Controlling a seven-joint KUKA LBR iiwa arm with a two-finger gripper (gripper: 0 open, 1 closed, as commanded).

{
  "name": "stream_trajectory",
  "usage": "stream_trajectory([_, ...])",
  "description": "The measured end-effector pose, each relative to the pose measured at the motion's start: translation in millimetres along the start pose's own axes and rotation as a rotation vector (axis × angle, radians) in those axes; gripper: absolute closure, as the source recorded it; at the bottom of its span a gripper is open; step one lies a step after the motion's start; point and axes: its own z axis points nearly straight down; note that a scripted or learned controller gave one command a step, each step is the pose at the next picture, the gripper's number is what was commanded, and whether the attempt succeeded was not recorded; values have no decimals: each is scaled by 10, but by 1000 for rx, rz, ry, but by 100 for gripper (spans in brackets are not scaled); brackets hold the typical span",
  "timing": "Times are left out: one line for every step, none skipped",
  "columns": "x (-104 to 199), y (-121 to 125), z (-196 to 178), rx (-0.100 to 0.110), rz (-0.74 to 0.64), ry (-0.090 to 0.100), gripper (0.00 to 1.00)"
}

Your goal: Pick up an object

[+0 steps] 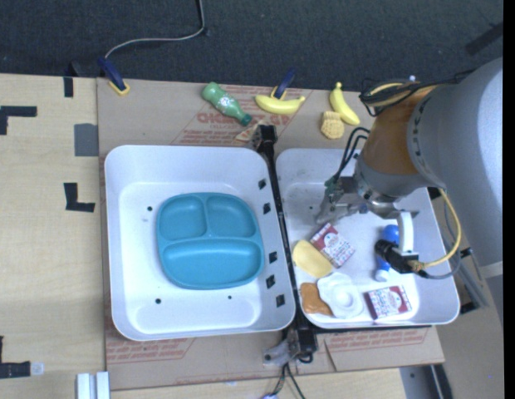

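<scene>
Your gripper (pixel 336 209) hangs over the right bin (pixel 444 310), and the red-and-white packet (pixel 332 243) lies just below it toward the near rim, long axis slanted; whether it is spread or pressed together, you cannot tell.

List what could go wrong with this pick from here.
1. The gripper sits low in the right bin just above the red-and-white packet, which overlaps the yellow piece; a grab could catch both or slip off.
2. The crowded items below, like the white cup, may get shoved.
</scene>
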Motion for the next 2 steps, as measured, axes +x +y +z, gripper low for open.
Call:
stream_trajectory([1, -1, 2, 0, 0, 0, 0])
stream_trajectory([38, -222, 94, -3, 0, 0, 0])
